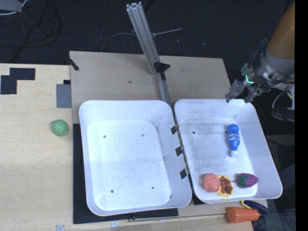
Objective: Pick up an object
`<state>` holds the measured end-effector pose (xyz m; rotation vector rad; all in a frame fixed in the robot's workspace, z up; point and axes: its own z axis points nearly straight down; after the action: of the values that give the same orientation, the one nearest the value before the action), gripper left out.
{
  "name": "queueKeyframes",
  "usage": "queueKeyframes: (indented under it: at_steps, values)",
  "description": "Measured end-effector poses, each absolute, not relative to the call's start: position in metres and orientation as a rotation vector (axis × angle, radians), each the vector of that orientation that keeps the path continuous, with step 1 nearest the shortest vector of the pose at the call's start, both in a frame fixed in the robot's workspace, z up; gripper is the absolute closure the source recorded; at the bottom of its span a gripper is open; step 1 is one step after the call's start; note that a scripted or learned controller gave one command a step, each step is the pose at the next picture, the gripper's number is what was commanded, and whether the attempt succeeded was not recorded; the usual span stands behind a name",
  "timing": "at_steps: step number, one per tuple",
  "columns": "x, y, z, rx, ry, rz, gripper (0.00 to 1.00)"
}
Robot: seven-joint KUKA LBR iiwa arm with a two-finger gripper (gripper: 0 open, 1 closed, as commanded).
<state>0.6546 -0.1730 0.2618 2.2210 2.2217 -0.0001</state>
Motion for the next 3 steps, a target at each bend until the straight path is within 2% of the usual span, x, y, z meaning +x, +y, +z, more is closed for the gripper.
queueKeyframes:
  at_steps: [1, 3]
  values:
    - [0.655, -0.173, 0.262, 2.221, 2.222, 0.000, 0.00]
    - [0.648, -0.173, 0.136, 2.224, 2.226, -0.005, 0.00]
